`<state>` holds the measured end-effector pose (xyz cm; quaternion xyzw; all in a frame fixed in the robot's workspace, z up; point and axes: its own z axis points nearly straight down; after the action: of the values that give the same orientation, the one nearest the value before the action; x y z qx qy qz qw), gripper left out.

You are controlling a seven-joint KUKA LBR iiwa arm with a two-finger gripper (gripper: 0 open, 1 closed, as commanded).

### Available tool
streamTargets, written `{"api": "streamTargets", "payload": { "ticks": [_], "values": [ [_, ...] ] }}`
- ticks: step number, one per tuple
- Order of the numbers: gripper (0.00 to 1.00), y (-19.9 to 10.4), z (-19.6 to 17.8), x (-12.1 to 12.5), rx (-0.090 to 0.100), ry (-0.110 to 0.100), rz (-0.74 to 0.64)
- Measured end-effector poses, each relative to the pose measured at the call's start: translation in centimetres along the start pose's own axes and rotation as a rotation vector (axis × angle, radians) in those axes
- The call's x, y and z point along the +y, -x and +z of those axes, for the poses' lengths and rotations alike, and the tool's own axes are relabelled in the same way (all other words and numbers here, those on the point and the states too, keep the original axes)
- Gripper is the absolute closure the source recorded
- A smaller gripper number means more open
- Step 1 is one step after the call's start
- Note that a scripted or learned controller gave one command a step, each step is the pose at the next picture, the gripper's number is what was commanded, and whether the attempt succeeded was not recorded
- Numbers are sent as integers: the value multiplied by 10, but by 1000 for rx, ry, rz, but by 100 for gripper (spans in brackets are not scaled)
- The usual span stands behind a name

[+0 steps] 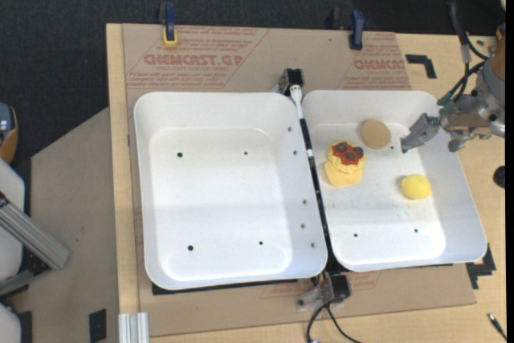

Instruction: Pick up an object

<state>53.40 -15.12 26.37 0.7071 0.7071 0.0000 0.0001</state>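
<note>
Three objects lie in the right bin [450, 245]. A flat tan disc [375, 133] sits near the back. A yellow piece with a red and dark top [345, 163] lies by the bin's left wall. Toward the right lies a small yellow ball [416, 187]. My gripper [436, 139] hangs over the bin's right side, just right of the tan disc and above the yellow ball. Its two grey fingers are spread apart, open, with nothing between them.
The left bin [161, 173] stands beside the right one, and a black divider strip [307, 157] runs between them. Both rest on a brown board [241, 52] held by blue clamps [168, 14] at the back.
</note>
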Motion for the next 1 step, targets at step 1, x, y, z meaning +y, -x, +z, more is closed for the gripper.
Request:
{"api": "streamTargets", "payload": {
  "ticks": [1],
  "values": [
    [0,-115,84,-11,7,-11,-11]
  ]
}}
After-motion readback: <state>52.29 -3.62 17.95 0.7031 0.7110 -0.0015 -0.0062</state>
